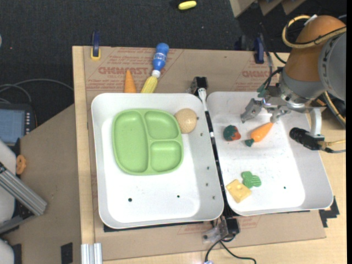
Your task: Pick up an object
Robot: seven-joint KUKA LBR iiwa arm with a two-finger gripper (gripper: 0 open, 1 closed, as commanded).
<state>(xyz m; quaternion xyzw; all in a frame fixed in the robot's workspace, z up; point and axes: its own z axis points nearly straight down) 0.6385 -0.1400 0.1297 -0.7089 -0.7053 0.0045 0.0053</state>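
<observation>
In the right bin (297, 191), an orange toy carrot (262, 131) with a green top lies near the back. A red and green toy (231, 132) sits just to its left. A green toy (251, 179) and a yellow cheese wedge (238, 191) lie near the bin's front left. My gripper (264, 112) hangs over the back of this bin, just behind the carrot. It is open, with nothing between its splayed fingers (248, 111).
The left bin (154, 197) holds a green divided plate (147, 141) and a beige ball (186, 120) at the plate's back right. Behind the bins lie a blue and white bottle (159, 59), an orange cone (129, 82) and a black tool (199, 84).
</observation>
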